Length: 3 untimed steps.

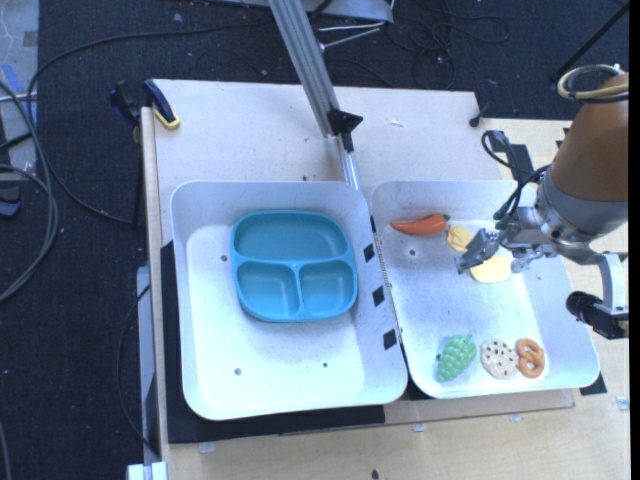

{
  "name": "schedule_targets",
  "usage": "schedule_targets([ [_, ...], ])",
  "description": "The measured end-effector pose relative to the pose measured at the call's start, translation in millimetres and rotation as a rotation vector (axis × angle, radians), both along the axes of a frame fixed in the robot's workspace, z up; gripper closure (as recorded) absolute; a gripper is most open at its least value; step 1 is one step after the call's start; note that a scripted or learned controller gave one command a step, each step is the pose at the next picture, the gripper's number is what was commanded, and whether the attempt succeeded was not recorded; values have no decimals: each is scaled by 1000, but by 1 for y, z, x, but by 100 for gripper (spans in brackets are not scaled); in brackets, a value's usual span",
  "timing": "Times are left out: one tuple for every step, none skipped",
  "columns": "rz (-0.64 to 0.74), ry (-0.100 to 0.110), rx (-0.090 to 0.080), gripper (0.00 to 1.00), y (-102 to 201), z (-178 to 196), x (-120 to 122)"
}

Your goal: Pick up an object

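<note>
Two yellow pieces (478, 255) are lying under my jaws (478, 254) beside the orange carrot (420, 225) in the right bin (560, 368), and I cannot tell how they are standing, so I am risking sliding off.

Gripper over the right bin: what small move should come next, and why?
Probably a short descent. The gripper hovers at the yellow piece beside the orange carrot in the right bin, with nothing visibly between its fingers, so lowering onto it seems the likeliest step.
</note>
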<state>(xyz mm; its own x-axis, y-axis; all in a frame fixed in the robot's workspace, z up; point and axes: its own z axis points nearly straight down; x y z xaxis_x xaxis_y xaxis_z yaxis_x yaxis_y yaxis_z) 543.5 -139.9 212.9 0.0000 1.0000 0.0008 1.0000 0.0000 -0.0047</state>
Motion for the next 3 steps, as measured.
schedule_targets([
  [-1, 0, 0, 0, -4, -44, 0],
  [-1, 0, 0, 0, -14, -98, 2],
  [-1, -5, -1, 100, -13, -85, 3],
])
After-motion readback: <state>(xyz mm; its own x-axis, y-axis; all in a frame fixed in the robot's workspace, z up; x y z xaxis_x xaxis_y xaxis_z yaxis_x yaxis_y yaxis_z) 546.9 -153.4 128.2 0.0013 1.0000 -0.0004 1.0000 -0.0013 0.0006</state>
